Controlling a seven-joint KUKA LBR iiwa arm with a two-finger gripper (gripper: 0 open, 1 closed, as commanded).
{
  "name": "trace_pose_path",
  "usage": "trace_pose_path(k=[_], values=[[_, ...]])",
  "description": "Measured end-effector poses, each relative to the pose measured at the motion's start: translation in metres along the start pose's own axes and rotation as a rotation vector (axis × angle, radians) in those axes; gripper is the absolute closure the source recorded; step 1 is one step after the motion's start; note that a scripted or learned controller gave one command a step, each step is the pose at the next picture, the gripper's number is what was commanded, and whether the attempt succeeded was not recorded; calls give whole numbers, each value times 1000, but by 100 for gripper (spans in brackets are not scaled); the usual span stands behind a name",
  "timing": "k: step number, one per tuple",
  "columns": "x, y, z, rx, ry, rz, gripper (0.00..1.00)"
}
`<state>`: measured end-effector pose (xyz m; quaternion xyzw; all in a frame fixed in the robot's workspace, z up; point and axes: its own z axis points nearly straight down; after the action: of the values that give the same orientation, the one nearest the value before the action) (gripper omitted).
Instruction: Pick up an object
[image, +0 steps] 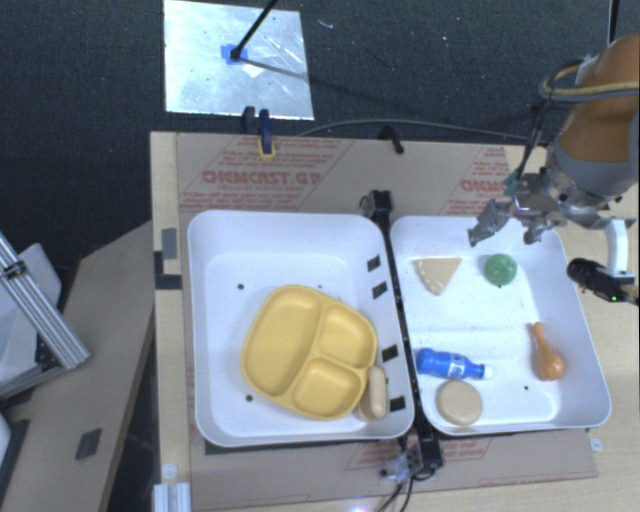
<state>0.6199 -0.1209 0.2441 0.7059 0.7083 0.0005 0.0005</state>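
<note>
White plastic bins sit side by side on the surface (300, 165). The left bin (215, 300) carries a yellow divided tray (305, 350) with a pale bread roll (375, 392) touching the tray's rim at about four o'clock. The right bin (580, 385) holds a tan wedge (438, 273) near its top, a green ball (500, 268) just beside the wedge at three o'clock, an orange gourd-shaped toy (545, 353) toward the right wall, a blue bottle (447, 364) lying flat, and a round beige disc (459, 403) touching the bottle at six o'clock. The gripper (512, 228) hangs over the right bin's top edge, at about twelve o'clock from the ball, its fingers (483, 227) spread apart and grasping nothing.
</note>
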Motion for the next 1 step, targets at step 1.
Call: trace_pose_path(k=[1], values=[[10,-3,52,3,0,-2,0]])
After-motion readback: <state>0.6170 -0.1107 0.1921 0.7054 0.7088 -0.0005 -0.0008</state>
